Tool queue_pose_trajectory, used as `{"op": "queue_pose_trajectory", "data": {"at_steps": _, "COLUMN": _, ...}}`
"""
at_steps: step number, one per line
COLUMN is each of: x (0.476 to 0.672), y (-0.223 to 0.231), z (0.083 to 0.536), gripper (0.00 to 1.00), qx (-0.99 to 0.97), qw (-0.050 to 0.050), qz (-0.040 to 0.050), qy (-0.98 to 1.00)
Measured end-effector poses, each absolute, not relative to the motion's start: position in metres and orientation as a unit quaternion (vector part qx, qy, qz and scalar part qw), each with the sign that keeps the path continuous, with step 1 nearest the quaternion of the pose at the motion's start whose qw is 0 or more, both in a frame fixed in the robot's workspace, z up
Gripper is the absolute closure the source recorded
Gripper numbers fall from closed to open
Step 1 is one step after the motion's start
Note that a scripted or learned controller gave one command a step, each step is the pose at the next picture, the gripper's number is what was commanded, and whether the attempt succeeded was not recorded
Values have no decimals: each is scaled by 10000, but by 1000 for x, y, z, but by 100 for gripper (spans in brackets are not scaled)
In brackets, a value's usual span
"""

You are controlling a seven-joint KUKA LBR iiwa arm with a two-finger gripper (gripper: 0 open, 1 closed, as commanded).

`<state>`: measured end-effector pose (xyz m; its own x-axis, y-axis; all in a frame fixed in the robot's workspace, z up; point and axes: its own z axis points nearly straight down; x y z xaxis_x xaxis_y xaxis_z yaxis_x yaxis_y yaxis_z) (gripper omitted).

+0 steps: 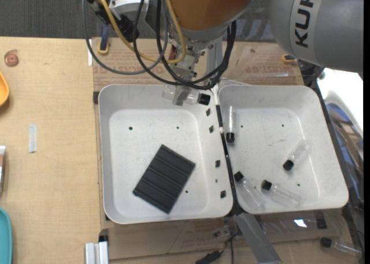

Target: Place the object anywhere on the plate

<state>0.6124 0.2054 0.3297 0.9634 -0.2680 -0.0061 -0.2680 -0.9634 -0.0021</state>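
KUKA arm (324, 14) is seen reaching in from the right, w/ its orange band above the wrist and looped cables hung over the back of the bench. The gripper (186, 96) is poised at the back rim of the left bin (103, 141), close to the divider between the two bins. The claw is seen closed narrow on a clear vial (172, 91), which is held crosswise: clear body sticking out to the left, black cap to the right, approx. level.

The black ribbed plate (165, 178) is laid flat on the floor of the left bin, turned at an angle, toward the front and well apart from the held vial. The vial is not on the plate.

In the right bin (324, 118), several other capped vials (230, 123) are scattered: one along the left wall, one near the right side, a few bunched at the front. Small black bits (218, 163) are dotted along the divider. Both bins are set on cardboard (133, 63), w/ a wooden benchtop (52, 112) to the left.
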Motion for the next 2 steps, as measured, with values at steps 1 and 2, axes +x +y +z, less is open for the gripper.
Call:
{"op": "queue_pose_trajectory", "data": {"at_steps": 1, "x": 532, "y": 163, "z": 366, "gripper": 100, "qx": -9944, "qw": 10, "qz": 28, "qy": 1055}}
{"op": "queue_pose_trajectory", "data": {"at_steps": 2, "x": 569, "y": 186, "z": 425, "gripper": 100, "qx": -9866, "qw": 20, "qz": 19, "qy": 1634}}
